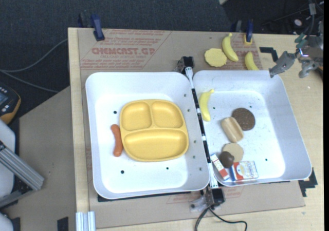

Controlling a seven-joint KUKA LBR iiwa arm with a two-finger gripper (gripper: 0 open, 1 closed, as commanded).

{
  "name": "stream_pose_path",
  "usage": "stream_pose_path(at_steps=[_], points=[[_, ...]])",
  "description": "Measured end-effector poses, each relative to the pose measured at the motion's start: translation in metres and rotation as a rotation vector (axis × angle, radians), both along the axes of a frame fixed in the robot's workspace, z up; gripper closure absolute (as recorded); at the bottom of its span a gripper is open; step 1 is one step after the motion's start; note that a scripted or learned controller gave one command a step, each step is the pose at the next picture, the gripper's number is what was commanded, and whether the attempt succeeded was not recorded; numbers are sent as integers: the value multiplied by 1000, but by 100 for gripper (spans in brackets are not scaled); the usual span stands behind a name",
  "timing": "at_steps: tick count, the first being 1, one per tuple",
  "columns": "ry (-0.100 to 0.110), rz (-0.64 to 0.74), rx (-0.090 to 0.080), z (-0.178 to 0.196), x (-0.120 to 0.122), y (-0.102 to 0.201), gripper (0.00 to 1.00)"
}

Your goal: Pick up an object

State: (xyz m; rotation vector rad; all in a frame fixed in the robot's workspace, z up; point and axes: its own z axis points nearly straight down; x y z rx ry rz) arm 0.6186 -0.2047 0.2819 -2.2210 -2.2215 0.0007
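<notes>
Two white bins were noted side by side: the left bin held a yellow divided plate with a sausage just beside it. The right bin held the likely targets: a small banana, a bread roll, and a brown patty. The gripper was seen above the bin's far right corner; whether open or closed could not be told. A descent centred on the roll, kept apart from its neighbours, was judged best.

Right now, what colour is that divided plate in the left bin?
Yellow. The divided plate shows plainly in the camera view.
</notes>
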Motion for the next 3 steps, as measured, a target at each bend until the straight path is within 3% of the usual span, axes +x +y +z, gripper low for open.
stream_pose_path(at_steps=[1,2,3], points=[[5,1,1,-125,48,-19,0],[3,-2,4,-200,-11,14,0],[-6,7,0,-197,38,67,0]])
